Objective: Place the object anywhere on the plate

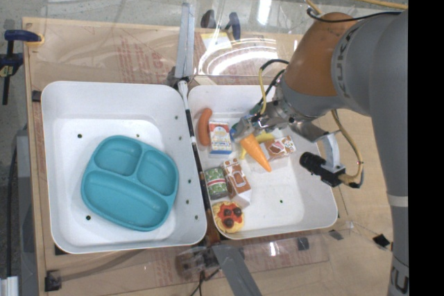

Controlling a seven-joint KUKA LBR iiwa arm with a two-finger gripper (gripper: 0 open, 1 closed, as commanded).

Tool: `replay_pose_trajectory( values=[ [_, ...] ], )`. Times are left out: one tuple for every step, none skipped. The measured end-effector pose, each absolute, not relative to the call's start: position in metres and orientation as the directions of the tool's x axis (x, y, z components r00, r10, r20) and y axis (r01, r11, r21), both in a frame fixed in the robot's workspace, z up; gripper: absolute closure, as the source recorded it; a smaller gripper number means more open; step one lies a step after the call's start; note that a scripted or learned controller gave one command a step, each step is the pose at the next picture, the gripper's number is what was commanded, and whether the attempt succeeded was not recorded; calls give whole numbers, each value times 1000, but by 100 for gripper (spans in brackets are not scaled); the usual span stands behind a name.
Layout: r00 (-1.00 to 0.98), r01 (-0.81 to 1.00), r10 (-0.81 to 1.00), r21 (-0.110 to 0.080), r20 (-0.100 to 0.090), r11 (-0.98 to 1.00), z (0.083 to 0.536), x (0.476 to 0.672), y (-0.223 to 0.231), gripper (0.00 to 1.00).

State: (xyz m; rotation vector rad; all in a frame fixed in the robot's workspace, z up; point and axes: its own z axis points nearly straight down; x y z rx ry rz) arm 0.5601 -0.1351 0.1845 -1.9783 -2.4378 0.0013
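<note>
— Where is the gripper (pixel 248 127) now?
— Low in the right bin (pixel 316 215), just above the toy carrot (pixel 254 152). I cannot tell how far it is open, or if it grips anything.
— And the plate?
— The blue divided plate (pixel 130 181) lies in the left bin (pixel 62 107), well apart, probably for a carry across.

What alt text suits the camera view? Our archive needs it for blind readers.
A grey robot arm's hand hovers over toy food in the right bin, by a carrot. The left bin holds a blue divided plate.
</note>
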Motion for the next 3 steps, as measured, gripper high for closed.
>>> replay_pose_trajectory(
  values=[
    [-180,984,984,-3,0,180,187,497,-61,100],
    [-305,952,952,-2,1,305,187,497,18,100],
    [-304,953,953,-2,1,304,187,497,17,0]
  ],
)
